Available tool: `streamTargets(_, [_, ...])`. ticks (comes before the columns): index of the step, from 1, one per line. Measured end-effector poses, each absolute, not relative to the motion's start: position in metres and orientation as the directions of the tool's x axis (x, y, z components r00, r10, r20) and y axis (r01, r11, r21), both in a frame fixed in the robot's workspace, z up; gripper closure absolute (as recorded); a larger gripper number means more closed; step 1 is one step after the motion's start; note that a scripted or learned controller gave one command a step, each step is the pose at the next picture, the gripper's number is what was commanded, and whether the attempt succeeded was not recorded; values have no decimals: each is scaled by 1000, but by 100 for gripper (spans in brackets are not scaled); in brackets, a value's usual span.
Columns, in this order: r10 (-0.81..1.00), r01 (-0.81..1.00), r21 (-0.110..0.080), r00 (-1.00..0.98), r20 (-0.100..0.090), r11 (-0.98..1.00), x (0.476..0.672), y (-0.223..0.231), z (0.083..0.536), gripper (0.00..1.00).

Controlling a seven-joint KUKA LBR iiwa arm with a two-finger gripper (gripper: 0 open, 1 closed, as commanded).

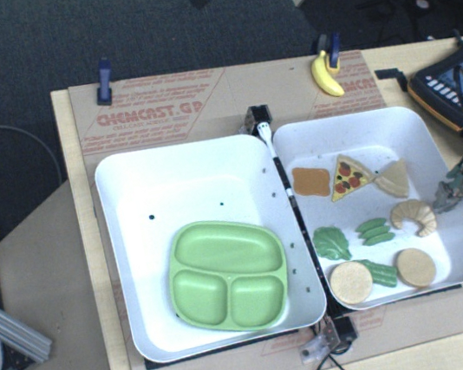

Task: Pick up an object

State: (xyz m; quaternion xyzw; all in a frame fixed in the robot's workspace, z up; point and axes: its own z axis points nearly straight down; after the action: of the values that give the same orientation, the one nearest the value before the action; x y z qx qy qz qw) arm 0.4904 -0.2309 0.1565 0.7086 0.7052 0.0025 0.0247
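A dark carpeted floor surrounds a pale bench (92, 247) topped with printed cardboard, which bears two shallow white bins side by side.

The gripper (454, 189) sits low at the right edge of the right bin (353, 122), a small dark-green mechanism reaching in from the right. Whether it is spread or closed cannot be told at this size; nothing is visibly held by it.

Nearest the tool lies a toy croissant (415, 216), just beside its tip; contact cannot be confirmed. Above that rests a pale wedge-shaped piece (394, 179), then a pizza slice (348, 176) and a brown toast-like square (310, 181). Along the lower part of the bin lie a tan round biscuit (415, 266), a green pod piece (375, 231), a leafy green (331, 244), a second pale round (351, 283) and a dark green piece (381, 272) touching it.

The left bin (129, 205) holds a green divided tray (228, 274). A toy banana (327, 76) lies on the bench beyond the bins, well apart.

Assessment: the pick is not accomplished; every object rests on the bin floor. The approach appears made; grasp and lift remain. The bin's right wall, close to the tool, and the tightly grouped pieces are the likely hindrances.
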Motion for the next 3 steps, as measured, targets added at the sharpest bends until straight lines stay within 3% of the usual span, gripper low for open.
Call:
streamTargets(2, [999,999,45,5,-35,-4,492,-231,177,100])
streamTargets(3, [1000,1000,6,-3,0,3,534,-224,87,100])
